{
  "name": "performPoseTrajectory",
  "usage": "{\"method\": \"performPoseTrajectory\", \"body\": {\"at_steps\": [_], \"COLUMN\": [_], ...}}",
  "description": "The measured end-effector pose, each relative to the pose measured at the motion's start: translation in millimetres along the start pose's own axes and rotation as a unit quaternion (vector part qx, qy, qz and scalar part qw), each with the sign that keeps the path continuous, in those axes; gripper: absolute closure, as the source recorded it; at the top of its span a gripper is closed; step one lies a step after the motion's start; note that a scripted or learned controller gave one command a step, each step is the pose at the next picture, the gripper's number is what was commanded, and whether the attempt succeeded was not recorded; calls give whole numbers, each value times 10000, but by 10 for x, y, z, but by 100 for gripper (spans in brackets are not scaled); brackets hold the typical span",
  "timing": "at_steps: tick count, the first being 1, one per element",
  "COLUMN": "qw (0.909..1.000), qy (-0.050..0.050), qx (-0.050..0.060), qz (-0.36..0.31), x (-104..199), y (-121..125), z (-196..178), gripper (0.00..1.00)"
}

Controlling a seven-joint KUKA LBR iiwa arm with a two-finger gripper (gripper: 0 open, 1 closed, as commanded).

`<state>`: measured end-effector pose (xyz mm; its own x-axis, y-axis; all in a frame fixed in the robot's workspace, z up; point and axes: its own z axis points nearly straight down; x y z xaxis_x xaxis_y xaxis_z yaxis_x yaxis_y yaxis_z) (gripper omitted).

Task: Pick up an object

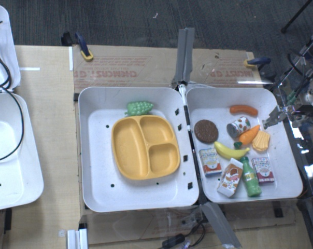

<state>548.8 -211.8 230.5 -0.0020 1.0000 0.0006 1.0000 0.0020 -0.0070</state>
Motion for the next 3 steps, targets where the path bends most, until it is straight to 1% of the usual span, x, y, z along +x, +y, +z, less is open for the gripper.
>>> {"method": "performPoseTrajectory", "body": {"at_steps": [1, 2, 3], "qw": [9678, 9567, 9568], "qy": [-23, -45, -45], "qx": [-61, -110, -109], "qz": [-2516, -2908, -2906], "x": [539, 982, 981], "y": [84, 787, 787], "z": [1337, 1311, 1310], "gripper": [0, 0, 0]}}
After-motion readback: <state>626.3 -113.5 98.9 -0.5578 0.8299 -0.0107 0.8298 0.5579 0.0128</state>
